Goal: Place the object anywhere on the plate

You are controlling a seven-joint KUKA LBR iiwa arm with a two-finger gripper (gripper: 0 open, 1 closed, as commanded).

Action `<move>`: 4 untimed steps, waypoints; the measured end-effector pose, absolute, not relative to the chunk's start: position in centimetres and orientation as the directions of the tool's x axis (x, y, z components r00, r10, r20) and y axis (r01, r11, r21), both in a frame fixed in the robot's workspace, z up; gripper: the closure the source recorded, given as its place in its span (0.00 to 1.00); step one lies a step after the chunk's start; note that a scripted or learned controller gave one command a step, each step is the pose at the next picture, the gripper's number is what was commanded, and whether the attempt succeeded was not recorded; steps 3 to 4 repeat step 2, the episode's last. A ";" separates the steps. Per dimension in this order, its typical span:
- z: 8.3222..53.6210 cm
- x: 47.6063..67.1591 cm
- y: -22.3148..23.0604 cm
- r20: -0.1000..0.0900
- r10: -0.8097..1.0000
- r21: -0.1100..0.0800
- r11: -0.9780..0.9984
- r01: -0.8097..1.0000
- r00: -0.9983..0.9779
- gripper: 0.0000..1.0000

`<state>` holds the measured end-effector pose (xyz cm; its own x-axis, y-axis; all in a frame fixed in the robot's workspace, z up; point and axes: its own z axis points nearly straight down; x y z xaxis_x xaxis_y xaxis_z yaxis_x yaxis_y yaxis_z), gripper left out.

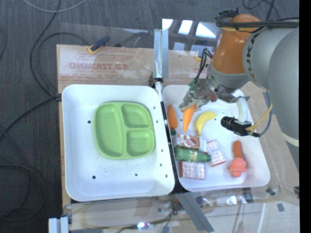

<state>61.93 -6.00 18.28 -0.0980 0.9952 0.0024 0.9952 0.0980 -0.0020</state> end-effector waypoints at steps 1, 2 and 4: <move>18.3 63.9 1.8 0.000 0.912 -0.002 0.410 0.912 -0.410 1.00; 18.3 63.9 1.8 0.000 0.912 -0.002 0.410 0.912 -0.410 0.00; 18.3 63.9 1.8 0.000 0.912 -0.002 0.410 0.912 -0.410 0.00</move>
